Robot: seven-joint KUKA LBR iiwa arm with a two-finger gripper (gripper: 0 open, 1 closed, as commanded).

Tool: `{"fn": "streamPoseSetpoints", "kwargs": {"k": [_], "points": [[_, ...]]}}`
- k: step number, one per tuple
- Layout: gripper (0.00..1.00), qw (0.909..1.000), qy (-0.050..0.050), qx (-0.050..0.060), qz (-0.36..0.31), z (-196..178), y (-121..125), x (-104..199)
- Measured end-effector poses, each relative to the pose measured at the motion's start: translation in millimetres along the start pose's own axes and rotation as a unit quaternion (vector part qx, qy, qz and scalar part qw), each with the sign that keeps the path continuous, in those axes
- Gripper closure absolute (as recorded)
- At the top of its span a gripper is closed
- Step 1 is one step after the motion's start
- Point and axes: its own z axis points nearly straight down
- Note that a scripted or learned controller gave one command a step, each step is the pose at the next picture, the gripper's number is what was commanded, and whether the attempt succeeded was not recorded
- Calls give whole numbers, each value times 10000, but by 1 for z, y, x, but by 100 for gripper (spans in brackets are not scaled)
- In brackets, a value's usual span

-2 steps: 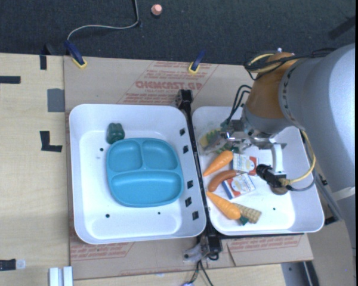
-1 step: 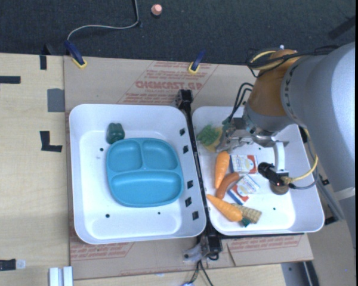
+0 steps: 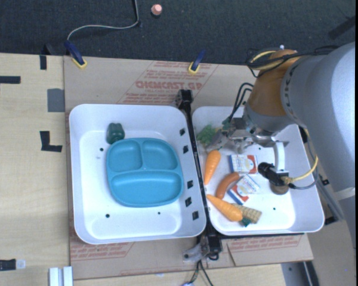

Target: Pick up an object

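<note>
Hovering low over the back of the right bin (image 3: 298,216), the hand (image 3: 241,137) sits among clutter; I can't tell what it has hold of, if anything. Nearest, just to its left, lies a green thing (image 3: 206,134). Just below that is a carrot (image 3: 211,165), its long axis running toward the front. Beyond sit small packets (image 3: 243,162), a sausage (image 3: 227,184) and a second carrot (image 3: 225,208). The left bin (image 3: 83,219) holds a blue tray (image 3: 145,171).

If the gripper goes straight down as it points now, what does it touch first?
Most likely the green leafy toy at the upper left corner of the right bin, or the bin floor just beside it. The gripper hangs close to that spot, but the slanted view leaves depth uncertain.
</note>
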Motion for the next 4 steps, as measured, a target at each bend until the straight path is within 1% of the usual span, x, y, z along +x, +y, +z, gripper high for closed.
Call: {"fn": "streamPoseSetpoints", "kwargs": {"k": [1, 3, 4], "points": [[0, 10000, 22, 65, 6, 11, 38, -3], [0, 10000, 20, 63, 5, 11, 38, -3], [0, 9999, 29, 160, 29, 13, 46, -3]]}}
